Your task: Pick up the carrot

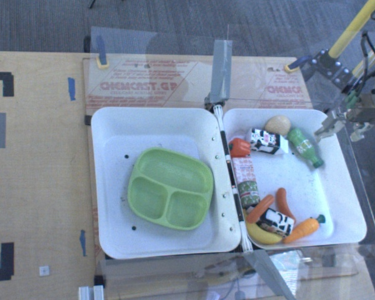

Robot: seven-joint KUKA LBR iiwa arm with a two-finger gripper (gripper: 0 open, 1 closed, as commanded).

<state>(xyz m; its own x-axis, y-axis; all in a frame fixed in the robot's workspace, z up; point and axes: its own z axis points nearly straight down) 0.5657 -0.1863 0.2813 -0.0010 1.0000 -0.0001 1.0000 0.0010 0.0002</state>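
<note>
The carrot [302, 228], orange with a small green top, lies in the right bin [337, 186] near its front right corner. It rests against a yellow banana [261, 234] and a small black-and-white toy [275, 219]. My gripper [339, 122] hangs over the far right rim of the right bin, just right of a green bottle [305, 147] and well behind the carrot. Nothing is seen in the gripper.
The right bin also holds two orange-red sausages [284, 202], a printed tube [245, 179], a red piece [239, 147], a black-and-white carton [265, 141] and a potato [277, 124]. In the left bin [112, 136] lies a green divided plate [170, 188].
</note>
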